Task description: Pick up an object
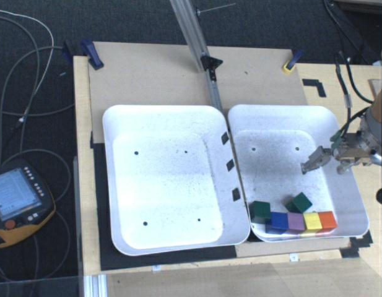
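Gripper [327, 159] spread and holding nothing, above the right bin [283, 113]; blocks crowd that bin's near wall, so best descend on the dark green block [299, 202], least hemmed in.

White bins [166, 119] with fine dark speckling; blocks in right bin: two dark green [260, 210], blue [278, 221], purple [296, 221], yellow [311, 221], orange [327, 219].

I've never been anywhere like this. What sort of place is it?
Most likely a robot test lab. A robot arm's gripper hangs over two white bins, coloured blocks wait in the right-hand one, a handheld control screen lies on the floor, and loose cables trail beside it.
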`<state>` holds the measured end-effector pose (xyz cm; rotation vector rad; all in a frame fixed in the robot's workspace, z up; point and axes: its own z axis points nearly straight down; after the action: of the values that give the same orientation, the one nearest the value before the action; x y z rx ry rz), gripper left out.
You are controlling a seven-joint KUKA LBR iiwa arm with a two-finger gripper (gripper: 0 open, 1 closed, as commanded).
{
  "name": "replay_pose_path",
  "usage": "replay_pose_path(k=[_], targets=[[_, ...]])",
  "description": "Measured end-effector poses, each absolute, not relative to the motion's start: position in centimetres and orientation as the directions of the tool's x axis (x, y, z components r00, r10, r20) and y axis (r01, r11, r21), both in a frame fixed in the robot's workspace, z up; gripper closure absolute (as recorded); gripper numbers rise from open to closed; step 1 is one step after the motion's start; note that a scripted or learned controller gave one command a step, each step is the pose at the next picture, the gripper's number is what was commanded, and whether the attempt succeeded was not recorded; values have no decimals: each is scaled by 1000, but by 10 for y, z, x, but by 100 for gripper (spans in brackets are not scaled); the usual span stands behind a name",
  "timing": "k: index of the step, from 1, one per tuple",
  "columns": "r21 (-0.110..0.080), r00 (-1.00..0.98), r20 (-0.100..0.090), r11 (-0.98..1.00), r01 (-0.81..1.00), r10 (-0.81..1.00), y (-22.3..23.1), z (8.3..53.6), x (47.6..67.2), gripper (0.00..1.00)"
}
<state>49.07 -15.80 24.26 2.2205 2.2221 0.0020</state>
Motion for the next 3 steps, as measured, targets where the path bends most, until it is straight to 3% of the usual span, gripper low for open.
replay_pose_path(k=[1,2,3], targets=[[5,-7,1,7,1000,1000,-115,271,525,0],[-7,0,1,0,1000,1000,-139,163,571,0],[-9,1,3,-1,1000,1000,-146,95,571,0]])
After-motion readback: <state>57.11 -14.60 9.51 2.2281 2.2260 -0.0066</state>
